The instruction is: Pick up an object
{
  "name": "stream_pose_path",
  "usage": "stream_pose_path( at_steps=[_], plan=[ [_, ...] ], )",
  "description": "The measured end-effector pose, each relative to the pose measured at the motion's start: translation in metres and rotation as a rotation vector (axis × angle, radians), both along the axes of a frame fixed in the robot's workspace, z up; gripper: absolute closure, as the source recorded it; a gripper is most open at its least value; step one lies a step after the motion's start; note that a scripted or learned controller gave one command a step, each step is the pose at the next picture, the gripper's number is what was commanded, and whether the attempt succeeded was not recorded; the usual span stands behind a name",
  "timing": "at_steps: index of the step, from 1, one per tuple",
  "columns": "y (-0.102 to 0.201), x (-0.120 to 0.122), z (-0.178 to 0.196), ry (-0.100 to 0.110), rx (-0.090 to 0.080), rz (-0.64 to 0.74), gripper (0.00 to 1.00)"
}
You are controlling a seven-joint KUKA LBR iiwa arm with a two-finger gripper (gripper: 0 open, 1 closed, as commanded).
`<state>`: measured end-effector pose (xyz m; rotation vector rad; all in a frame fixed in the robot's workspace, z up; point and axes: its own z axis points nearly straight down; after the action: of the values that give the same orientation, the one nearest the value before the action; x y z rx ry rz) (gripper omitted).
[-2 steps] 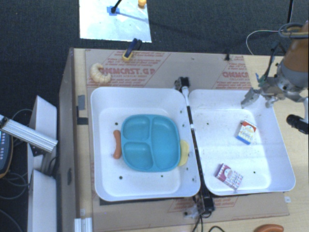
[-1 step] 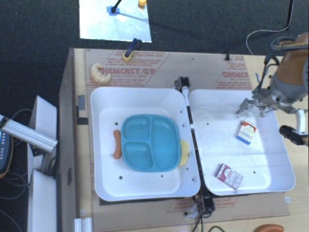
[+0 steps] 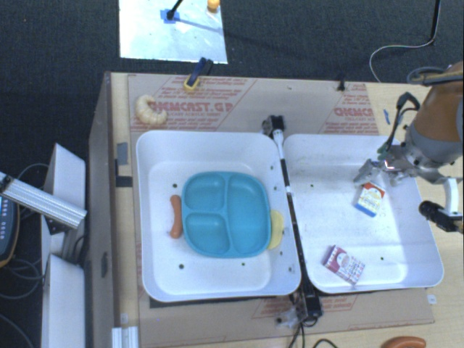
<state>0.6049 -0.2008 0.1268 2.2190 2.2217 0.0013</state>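
Note:
A small white carton [image 3: 370,199] with blue and red print lies in the right bin [image 3: 319,194], toward its far right. My gripper [image 3: 379,173] hangs just above and behind the carton, its fingers spread open with nothing between them. A red and white packet [image 3: 343,264] lies near the front edge of the same bin. In the left bin [image 3: 156,194] sit a blue divided plate [image 3: 225,214], an orange sausage [image 3: 175,216] to its left, and a yellow piece [image 3: 277,228] tucked at its right edge.
The arm with its orange band [image 3: 442,114] comes in over the right bin's far right corner. A black divider rail [image 3: 285,180] runs between the bins. A pale curled toy [image 3: 150,109] and a yellow-blue tool [image 3: 196,75] lie on the cardboard behind the left bin.

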Motion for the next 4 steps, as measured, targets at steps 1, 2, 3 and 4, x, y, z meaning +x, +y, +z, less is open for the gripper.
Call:
stream_pose_path(
  at_steps=[1,2,3,4],
  plan=[
    [-0.006,0.005,-0.015,0.0,-0.001,0.0,0.0],
    [-0.006,-0.001,0.009,-0.002,-0.001,0.0,0.0],
    [-0.005,-0.004,-0.01,0.0,0.0,0.0,0.0],
    [-0.006,-0.003,0.001,-0.004,-0.001,0.001,1.0]
  ],
)
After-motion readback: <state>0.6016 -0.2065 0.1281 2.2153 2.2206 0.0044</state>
